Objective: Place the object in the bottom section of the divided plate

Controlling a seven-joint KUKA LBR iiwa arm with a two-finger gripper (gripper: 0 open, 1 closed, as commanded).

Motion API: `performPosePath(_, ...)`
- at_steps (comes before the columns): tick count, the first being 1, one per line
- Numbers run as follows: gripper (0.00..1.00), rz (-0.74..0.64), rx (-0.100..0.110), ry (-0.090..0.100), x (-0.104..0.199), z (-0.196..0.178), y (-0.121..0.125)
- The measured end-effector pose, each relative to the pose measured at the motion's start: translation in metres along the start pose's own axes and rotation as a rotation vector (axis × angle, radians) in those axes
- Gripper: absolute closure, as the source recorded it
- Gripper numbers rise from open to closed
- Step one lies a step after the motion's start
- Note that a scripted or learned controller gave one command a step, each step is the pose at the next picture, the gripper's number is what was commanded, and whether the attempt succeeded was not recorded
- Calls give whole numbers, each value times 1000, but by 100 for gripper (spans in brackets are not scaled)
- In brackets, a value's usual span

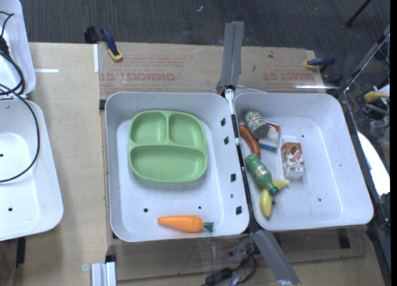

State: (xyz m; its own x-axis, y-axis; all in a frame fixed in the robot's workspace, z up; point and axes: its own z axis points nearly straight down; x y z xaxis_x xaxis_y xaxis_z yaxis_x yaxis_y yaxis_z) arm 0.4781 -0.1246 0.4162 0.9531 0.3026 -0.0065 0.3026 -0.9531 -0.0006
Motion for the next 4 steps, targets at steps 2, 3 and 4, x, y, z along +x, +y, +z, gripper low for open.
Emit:
performPosePath(2,100,102,1,0,-29,41,92)
performPosePath(3,100,101,1,0,-29,41,92)
performPosePath(4,100,102,1,1,-29,37,93)
